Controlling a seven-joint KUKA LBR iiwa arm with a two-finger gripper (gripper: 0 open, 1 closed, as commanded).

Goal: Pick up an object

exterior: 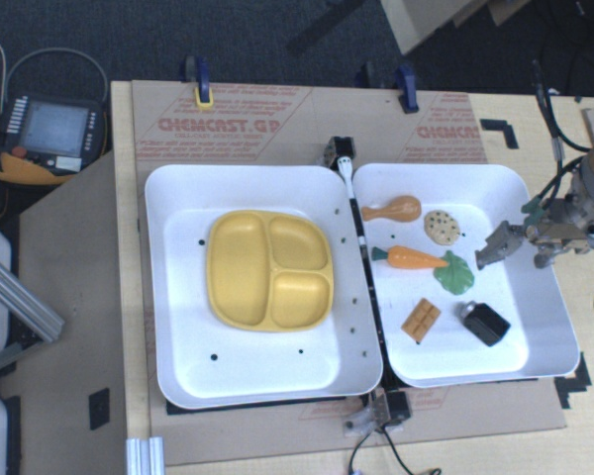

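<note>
The right bin (535, 349) holds a brown drumstick-shaped toy (392, 210), a speckled cookie (442, 227), an orange carrot (416, 258) with a green top (455, 274), a brown cracker (421, 319) and a black block (485, 324). My gripper (520, 250) hovers over the bin's right side, right of the carrot's green top and above the black block. Its fingers stand open with nothing between them. It touches none of the objects.
The left bin (173, 344) holds a yellow divided plate (270, 270). A black clip (341, 150) sits at the top of the seam between the bins. Cables hang at the far right by the arm (574, 216). A pendant screen (49, 132) lies off the bench, left.
</note>
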